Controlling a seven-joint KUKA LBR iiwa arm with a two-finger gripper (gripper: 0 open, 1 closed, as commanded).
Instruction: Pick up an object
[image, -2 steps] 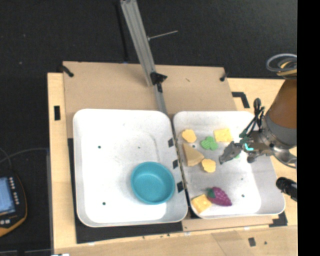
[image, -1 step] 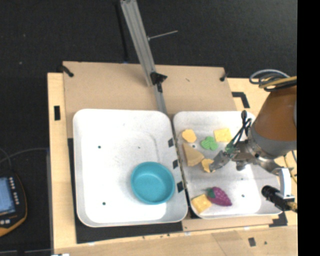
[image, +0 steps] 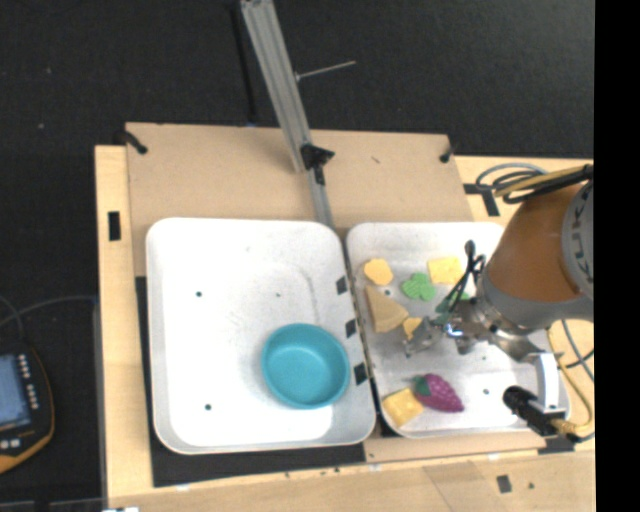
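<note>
My end effector (image: 428, 335) hangs low inside the right white bin (image: 480, 240); I cannot tell its state from this angle. A tan wedge (image: 385, 312) lies just to its left, touching a small yellow piece (image: 411, 326). Beyond it sit a yellow block (image: 377, 271), a green toy (image: 420, 288) and another yellow block (image: 444, 270). Nearer the camera lie a purple toy (image: 438, 392) and a yellow chunk (image: 403, 406). Far left, a blue bowl (image: 304, 364) rests in the left bin (image: 200, 260).
</note>
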